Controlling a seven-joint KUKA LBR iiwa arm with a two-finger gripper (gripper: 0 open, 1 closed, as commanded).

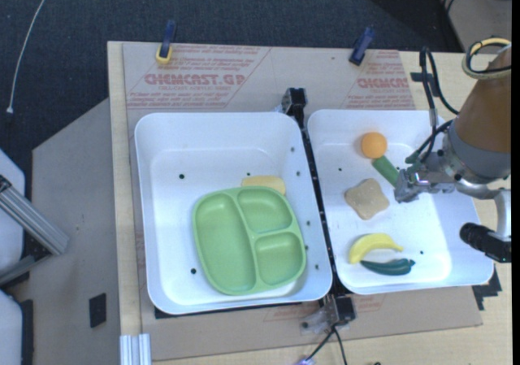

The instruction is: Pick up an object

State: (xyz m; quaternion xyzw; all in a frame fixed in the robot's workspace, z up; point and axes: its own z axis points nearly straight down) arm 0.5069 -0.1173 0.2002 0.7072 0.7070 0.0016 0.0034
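Carrot [380, 155]: green stem end slants toward the fingers [404, 189], lower right.

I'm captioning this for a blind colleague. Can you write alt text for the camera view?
A grey robot arm reaches in from the right, its gripper low over the right white bin, by a green stick, an orange ball, a tan sponge, a banana and a dark green pepper. The left bin holds a green divided plate.

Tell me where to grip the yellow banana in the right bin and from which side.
Grip the yellow banana across its middle, coming straight down from above. It lies flat, curved, with its ends tapering; the dark green pepper touches its near side, so keep clear of that edge.
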